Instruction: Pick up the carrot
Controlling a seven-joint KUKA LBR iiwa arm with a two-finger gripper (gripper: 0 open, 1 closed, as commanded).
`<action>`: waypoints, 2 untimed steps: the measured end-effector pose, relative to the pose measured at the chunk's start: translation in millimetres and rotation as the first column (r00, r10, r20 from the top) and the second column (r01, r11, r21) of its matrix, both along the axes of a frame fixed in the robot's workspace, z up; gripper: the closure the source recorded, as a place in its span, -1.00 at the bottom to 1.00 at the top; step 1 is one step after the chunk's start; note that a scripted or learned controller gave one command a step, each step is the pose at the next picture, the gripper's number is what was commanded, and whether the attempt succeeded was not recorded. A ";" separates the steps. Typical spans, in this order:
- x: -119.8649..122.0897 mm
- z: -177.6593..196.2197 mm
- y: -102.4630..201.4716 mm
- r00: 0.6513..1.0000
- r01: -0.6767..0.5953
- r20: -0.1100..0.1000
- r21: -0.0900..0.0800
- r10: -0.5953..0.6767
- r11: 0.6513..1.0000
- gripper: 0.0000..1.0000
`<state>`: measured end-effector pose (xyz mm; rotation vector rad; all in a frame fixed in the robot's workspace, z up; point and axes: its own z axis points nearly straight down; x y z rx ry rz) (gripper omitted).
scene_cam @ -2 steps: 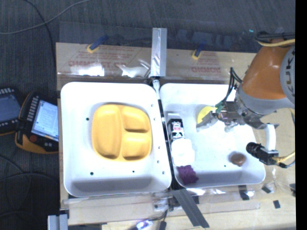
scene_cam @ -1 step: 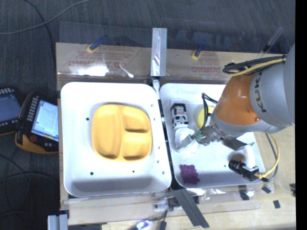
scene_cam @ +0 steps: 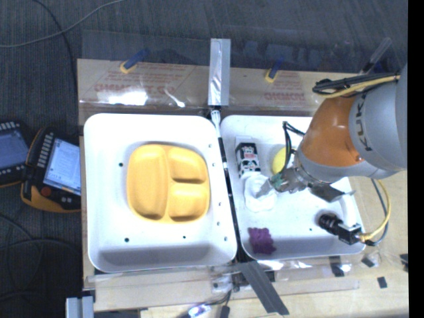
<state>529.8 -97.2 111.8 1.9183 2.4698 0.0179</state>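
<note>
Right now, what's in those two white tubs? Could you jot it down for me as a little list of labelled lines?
left bin: holds a yellow divided tray
right bin: small black-and-white item, yellow-green round thing, white object, purple grape bunch
arm: reaches over the right bin from the right
tool: low, by the white object; grip unclear
carrot: none I can make out
left of bench: handheld screen unit

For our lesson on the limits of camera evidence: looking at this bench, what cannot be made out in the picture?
- The carrot: not identifiable in the camera view; the arm covers part of the right bin.
- The tool: its fingers are hidden beneath the arm's wrist.
- Yellow object: partly covered by the arm.
- Small black-and-white item: too small to identify.
</note>
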 end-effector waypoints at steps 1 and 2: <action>39.3 204.8 0.0 0.999 -0.034 -0.018 -0.003 0.034 0.999 1.00; 39.2 204.8 -0.2 0.999 -0.033 -0.018 -0.003 0.033 0.999 -1.00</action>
